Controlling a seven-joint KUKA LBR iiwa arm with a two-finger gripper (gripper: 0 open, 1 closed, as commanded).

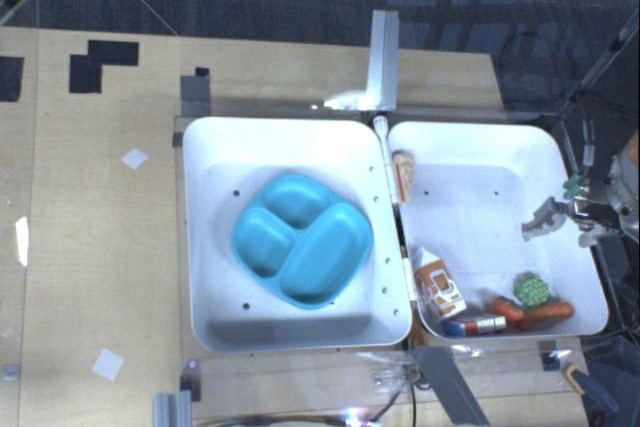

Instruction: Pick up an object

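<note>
The right bin (pixel 480 150) holds several small objects along its near edge: an orange and white carton (pixel 440 285), a blue and red marker (pixel 474 325), an orange carrot-shaped piece (pixel 536 314) and a green knobbly ball (pixel 532 290). A slim tan and orange stick (pixel 403 177) lies against the bin's left wall. My gripper (pixel 561 226) hangs at the right side of this bin, above and a little right of the green ball. It is open, with nothing between its fingers.
The left bin (pixel 215 165) holds a blue divided plate (pixel 302 239). A metal post (pixel 384 60) stands behind the gap between the two bins. Cables run along the far right beside the arm.
</note>
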